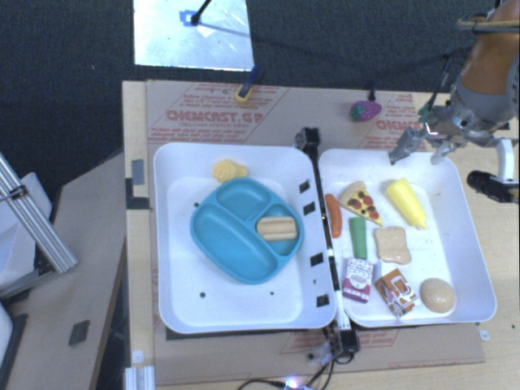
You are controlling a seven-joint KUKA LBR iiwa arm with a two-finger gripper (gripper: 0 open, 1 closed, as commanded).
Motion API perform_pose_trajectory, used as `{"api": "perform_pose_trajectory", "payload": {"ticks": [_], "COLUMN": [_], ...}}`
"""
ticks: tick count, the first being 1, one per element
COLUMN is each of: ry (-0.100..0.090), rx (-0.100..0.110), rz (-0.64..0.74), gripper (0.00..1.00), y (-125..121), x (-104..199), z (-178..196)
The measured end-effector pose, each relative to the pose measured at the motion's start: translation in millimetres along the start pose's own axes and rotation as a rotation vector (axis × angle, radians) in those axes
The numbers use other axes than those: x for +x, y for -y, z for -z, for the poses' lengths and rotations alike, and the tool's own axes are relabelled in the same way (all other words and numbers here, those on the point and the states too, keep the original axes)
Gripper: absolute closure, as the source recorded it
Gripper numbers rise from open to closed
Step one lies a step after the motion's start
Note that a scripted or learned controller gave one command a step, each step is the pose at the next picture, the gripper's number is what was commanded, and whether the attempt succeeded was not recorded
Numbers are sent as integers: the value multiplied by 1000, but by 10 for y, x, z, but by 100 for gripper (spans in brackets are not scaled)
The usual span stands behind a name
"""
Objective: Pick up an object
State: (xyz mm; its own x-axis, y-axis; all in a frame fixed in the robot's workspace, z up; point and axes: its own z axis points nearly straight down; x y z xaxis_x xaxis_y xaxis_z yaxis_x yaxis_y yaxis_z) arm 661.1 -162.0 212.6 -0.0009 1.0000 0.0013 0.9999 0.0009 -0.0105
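Note:
My gripper [422, 150] hangs over the far edge of the right bin [465, 218], its two fingers spread open with nothing between them. Below it in that bin lie a yellow banana-like piece [406, 201], a pizza slice [361, 201], an orange carrot stick [333, 216], a green stick [358, 238], a toast slice [392, 244], a small red-and-white carton [358, 279], a brown box [396, 291] and a beige egg-like ball [437, 295]. The left bin [179, 218] holds a blue divided plate [236, 242] with a tan roll [277, 229] on it.
A yellow chip-like piece [230, 170] lies behind the plate. A purple fruit toy [366, 110] sits on the cardboard behind the right bin. A black divider [318, 218] runs between the bins. A shiny metal sheet [193, 23] lies at the back.

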Motion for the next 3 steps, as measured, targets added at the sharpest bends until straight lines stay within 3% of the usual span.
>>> {"api": "perform_pose_trajectory", "payload": {"ticks": [1, 3], "ry": [2, 2], "rx": [-13, -12], "rz": [2, 5], "gripper": [0, 0], "y": [-21, -123], "x": [6, 42], "z": [93, -972]}}
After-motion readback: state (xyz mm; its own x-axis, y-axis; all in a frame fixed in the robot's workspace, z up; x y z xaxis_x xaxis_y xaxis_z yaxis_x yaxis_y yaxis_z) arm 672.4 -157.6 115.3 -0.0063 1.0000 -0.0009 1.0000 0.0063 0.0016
